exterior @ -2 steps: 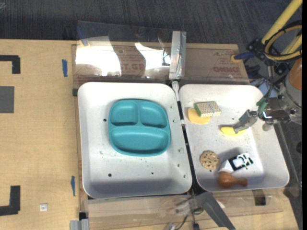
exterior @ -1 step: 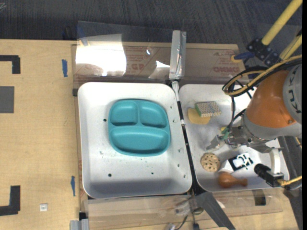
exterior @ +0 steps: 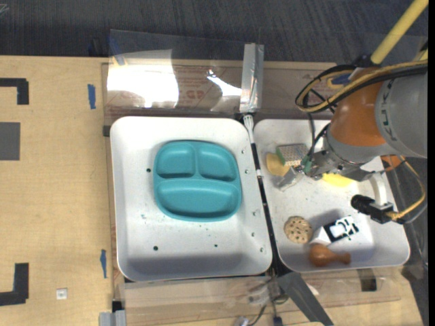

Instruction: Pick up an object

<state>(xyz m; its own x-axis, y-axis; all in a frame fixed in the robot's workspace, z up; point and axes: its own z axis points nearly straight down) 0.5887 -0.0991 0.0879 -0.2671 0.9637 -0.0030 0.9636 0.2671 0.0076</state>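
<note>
My gripper (exterior: 293,173) is low in the right bin (exterior: 394,250), near its left wall in the far half. It sits right beside a pale yellow food piece (exterior: 274,163) and a grey mesh-patterned item (exterior: 292,153). I cannot make out whether it touches either one. A yellow object (exterior: 338,178) lies partly under the wrist. Nearer the front lie a round cookie (exterior: 297,229), a black-and-white block (exterior: 342,228) and a brown-orange pear-shaped toy (exterior: 327,254).
The left bin (exterior: 129,250) holds a teal divided plate (exterior: 198,180). A raised divider (exterior: 258,182) separates the two bins. Cables and a black connector (exterior: 372,206) hang off the arm over the right bin's right side.
</note>
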